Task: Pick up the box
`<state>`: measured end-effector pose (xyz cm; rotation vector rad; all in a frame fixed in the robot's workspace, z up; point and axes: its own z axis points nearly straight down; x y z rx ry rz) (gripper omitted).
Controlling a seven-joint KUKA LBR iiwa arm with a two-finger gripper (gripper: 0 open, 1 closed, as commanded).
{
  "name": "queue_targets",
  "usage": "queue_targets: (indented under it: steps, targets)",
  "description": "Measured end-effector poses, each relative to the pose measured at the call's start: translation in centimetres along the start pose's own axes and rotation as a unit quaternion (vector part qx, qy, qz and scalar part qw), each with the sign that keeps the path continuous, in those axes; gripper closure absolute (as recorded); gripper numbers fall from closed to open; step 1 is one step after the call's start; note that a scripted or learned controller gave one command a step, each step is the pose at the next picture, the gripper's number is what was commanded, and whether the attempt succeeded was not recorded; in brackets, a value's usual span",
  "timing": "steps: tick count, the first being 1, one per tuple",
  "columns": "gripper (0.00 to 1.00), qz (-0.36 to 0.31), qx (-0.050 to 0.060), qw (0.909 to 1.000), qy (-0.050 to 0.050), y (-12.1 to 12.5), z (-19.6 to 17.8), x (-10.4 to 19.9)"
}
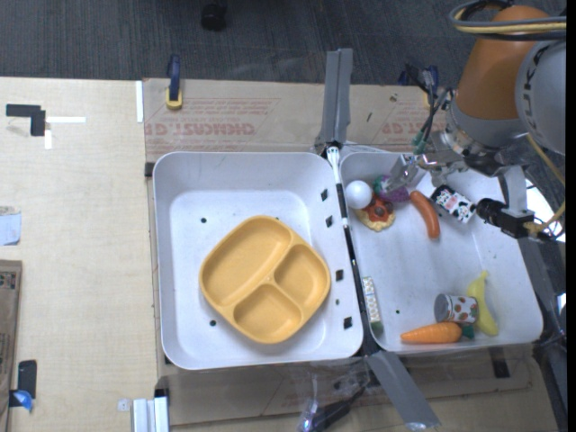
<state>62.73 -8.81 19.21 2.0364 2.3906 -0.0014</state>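
tool (407, 171) low at right bin's (531, 318) far rim; finger spread unclear; box (453, 205) beside.

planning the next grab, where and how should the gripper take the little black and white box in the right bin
Grip the box across its short sides, coming straight down from above. It lies flat and slanted near the right bin's far wall, beside the orange sausage, so turning the gripper to match that slant likely suits best.

Upside-down red lettering on the cardboard (243, 120) behind the bins, not legible.
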Motion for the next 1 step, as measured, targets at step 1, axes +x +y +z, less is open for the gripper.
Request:
queue_targets:
  steps: [1]
  targets:
    - [0.00,-0.004,0.001,1.0000,0.000,-6.78,10.09,-3.61]
